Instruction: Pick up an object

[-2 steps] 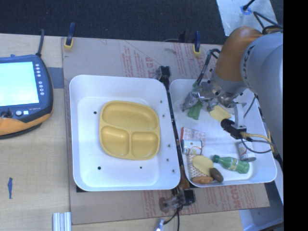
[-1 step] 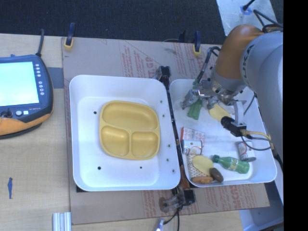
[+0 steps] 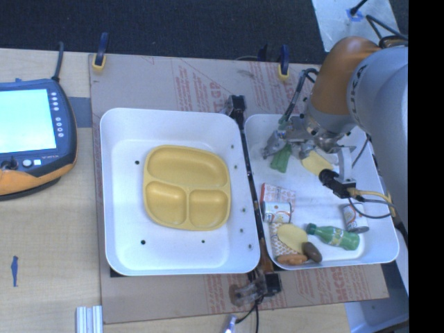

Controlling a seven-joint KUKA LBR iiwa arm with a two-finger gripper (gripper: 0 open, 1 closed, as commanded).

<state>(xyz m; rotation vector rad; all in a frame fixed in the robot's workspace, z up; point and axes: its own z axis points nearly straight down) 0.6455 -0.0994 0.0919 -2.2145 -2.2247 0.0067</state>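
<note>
We find the gripper (image 3: 295,143) low over the far end of the right bin (image 3: 378,255); whether its jaws are open or closed we cannot tell. A green item (image 3: 281,160) lies just beneath it, long axis running toward the camera.

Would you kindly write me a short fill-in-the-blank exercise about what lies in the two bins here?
1. The yellow tray has ____ compartments.
2. The yellow tray lies in the ____ bin as the camera sees it.
3. The bottle lying near the right bin's front edge is ____ in colour.
4. The hand is over the ____ bin, at its far end beside a green object.

Missing words: three; left; green; right
</note>
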